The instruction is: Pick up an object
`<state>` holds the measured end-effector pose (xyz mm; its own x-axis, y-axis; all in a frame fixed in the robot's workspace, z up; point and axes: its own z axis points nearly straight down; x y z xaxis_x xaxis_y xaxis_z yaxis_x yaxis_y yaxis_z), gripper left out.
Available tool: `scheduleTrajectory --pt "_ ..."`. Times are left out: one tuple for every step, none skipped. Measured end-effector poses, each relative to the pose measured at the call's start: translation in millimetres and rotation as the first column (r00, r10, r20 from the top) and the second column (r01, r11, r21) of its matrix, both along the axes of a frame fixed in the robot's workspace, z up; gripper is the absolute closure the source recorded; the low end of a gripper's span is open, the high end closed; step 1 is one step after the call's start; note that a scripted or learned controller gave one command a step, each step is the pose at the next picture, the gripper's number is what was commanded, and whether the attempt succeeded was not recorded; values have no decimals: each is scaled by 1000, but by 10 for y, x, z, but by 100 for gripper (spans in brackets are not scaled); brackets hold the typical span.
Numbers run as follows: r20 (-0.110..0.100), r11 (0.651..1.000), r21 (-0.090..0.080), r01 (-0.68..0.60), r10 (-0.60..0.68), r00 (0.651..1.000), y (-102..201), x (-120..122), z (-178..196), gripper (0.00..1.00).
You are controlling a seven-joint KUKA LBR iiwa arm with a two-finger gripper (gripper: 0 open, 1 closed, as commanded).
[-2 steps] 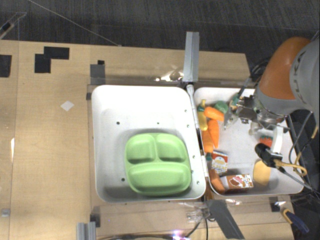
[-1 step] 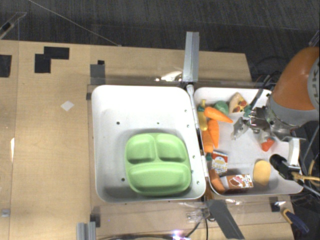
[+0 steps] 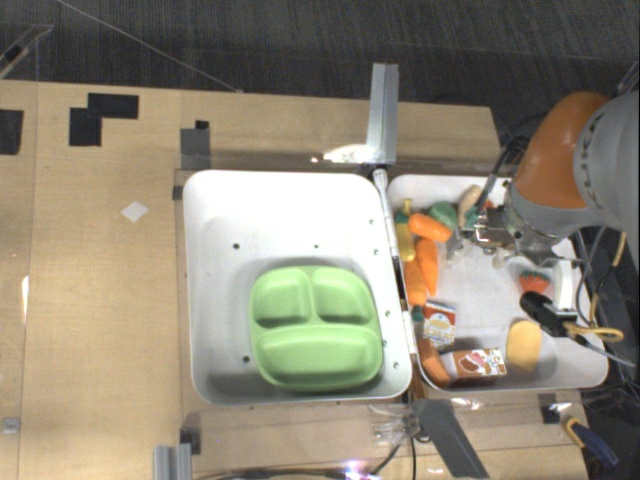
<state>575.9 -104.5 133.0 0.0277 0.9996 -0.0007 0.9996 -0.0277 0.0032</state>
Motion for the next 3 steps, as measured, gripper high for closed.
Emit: scheduleTrajectory --pt "14 996 -3 -85 85 996 111 538 -75 0" --pt "7 982 -2 -189 189 982 216 956 -439 0" --pt "7 981 -3 -192 192 981 62 957 -440 0"
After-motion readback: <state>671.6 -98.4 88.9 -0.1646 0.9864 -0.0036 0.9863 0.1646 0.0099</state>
